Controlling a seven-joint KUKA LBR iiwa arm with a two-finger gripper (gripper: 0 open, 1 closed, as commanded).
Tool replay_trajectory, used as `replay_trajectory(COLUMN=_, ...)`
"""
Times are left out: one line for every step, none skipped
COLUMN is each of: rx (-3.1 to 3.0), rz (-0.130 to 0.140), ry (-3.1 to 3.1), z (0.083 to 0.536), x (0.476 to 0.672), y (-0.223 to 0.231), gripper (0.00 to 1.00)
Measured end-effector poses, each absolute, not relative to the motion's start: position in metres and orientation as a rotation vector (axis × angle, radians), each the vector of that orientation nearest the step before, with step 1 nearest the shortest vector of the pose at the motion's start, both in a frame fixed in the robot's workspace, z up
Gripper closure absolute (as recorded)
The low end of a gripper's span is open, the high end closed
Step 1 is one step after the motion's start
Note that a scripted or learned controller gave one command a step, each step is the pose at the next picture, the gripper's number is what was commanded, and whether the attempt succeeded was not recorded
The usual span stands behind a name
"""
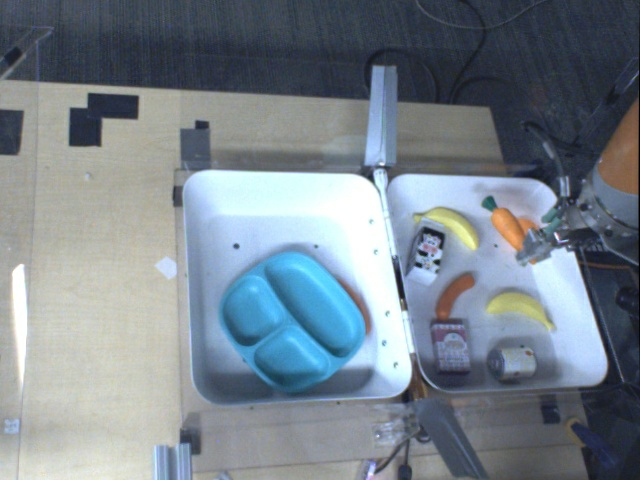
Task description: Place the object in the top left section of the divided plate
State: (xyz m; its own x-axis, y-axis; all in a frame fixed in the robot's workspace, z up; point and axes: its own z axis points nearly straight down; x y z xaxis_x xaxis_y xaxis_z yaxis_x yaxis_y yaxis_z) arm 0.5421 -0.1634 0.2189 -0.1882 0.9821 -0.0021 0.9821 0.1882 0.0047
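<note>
Nearest you: a grey metal bracket [445,443] at the near edge of the wooden counter [90,298], below the seam between the bins.

Left white bin [200,268]: holds the blue divided plate [292,318], lying flat in its near half and turned at a slant. The plate has three sections: one long section on the far-right side, a smaller one on the left, and a smaller one at the near end. An orange sliver [357,313] pokes out at the plate's right rim; you cannot tell what it is.

Right white bin [590,353]: holds the loose objects.

Arm [618,173]: reaches in from the right, over the right bin's far right corner. The gripper [537,245] sits just right of the carrot [507,226], close to or touching its near end. You cannot tell from this view whether the gripper is spread or closed, or whether it has the carrot.

Right bin, the rest:
- banana [452,227], far side, left of the carrot
- second banana [521,308], right of centre
- orange-red sausage [455,294], between the two bananas
- dark red packet [451,347], near left
- silver can [514,362] on its side, just right of the packet
- small black-and-white carton [428,253], against the left wall, beside the far banana
</note>
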Motion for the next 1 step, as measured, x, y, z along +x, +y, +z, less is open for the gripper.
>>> replay_trajectory(rx=1.879, rz=0.009, ry=2.502, z=0.0890, x=0.5148, y=-0.1613, gripper=1.00)
